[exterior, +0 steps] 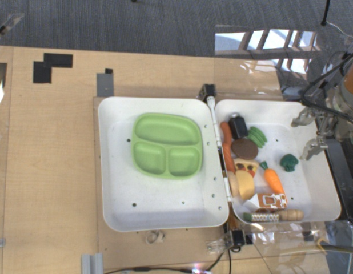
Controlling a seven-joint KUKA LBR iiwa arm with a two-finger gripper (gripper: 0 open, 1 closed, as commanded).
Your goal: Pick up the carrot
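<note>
The arm's metal two-finger pincer hangs over the far right part of the right-hand shallow white bin. Its two fingers stand apart with nothing between them, one finger toward the back of the bin and the other nearer the front.

The small orange carrot with a green top lies on the bin floor, in front of the pincer and off toward the bin's middle, apart from it. A dark green broccoli floret sits between the carrot and the pincer, close to the front finger but not touching it.

Farther from the pincer, toward the wall shared by the two bins, the rest of the toy food is bunched together: a black block, a ribbed green vegetable piece, a round brown disc, a long reddish sausage along the wall, and a pale yellow wedge right beside the carrot. In front of the carrot lie a small orange and white carton and a tan rolling-pin-like stick.

Well away, in the left-hand white bin, rests a light green divided plastic plate. Both bins stand on the light wooden desk.
</note>
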